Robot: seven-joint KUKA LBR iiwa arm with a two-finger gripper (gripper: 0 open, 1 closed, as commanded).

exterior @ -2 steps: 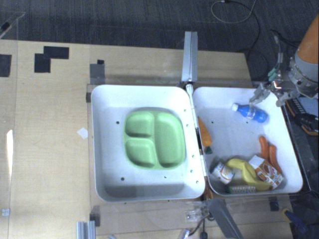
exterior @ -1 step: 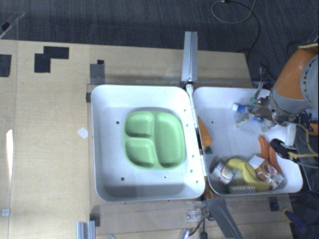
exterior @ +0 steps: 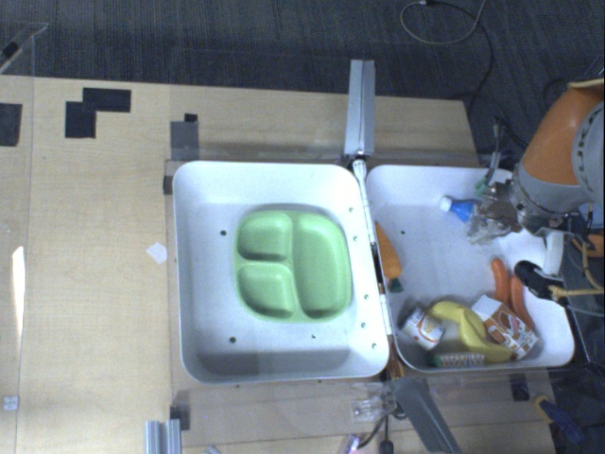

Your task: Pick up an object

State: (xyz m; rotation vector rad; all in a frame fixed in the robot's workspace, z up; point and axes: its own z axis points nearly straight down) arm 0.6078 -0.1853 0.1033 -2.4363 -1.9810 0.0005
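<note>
White plastic bins sit side by side on your bench (exterior: 95, 282), and the right bin (exterior: 425, 253) holds everything you could pick. Look first at the tube (exterior: 458, 207): small, white at its left end and blue toward the right, lying on its side at the far part of that bin. Your gripper (exterior: 492, 218) hangs just right of it, at or touching its blue end, and I cannot tell whether the fingers are apart or closed, or whether they have the tube at all; the view is too blurred there.

Along the left wall of the same bin you see an orange, carrot-like stick (exterior: 387, 253) with a dark near tip. At the near edge lies a yellow banana (exterior: 465, 327), curved, with a small white-and-brown pack (exterior: 423, 328) just left of it and a brown-and-white carton (exterior: 511, 333) touching its right side. A second orange-red carrot shape (exterior: 505, 287) lies by the right wall, near the carton.

The left bin (exterior: 203, 253) carries a pale green tray (exterior: 291, 264) with three compartments, set flat in the middle.

Your arm (exterior: 567, 154) comes in from the right, grey with its orange band over the far right corner of the right bin.
</note>
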